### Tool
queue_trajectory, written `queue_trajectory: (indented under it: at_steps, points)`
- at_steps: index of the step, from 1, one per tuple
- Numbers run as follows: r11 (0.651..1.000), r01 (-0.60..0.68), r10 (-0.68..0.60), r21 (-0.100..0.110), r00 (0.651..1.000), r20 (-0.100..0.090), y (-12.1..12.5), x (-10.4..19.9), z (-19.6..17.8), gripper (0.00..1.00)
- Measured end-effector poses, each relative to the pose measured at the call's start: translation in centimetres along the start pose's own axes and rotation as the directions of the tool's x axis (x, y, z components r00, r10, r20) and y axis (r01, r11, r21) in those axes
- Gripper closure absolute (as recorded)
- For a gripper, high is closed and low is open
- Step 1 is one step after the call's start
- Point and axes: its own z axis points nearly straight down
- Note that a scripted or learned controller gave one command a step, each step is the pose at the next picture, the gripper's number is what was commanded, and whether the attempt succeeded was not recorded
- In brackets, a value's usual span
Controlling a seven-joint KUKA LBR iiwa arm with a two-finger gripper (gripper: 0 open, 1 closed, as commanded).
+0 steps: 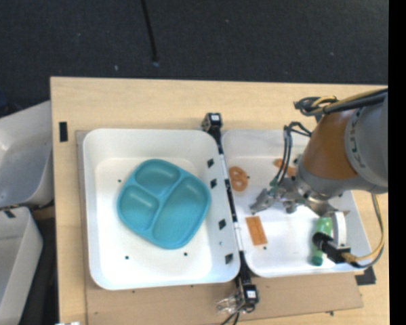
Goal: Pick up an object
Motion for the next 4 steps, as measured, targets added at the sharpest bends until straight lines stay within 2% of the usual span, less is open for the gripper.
queue_trajectory:
  at_steps: [1,2,3,4]
  points:
    - [1.0,-0.007,0.007,0.003,1.0,-0.003,-0.1,0.0,-1.0,1.0]
    - [1.0,-0.002,0.002,0.002,1.0,-0.003,-0.3,0.2,-5.4,1.0]
    - [1.0,0.004,-0.004,-0.001,1.0,-0.002,-0.1,0.0,-11.8,1.0]
    - [1.0,0.001,-0.001,0.006,1.0,-0.002,0.0,-0.2,-10.7,1.0]
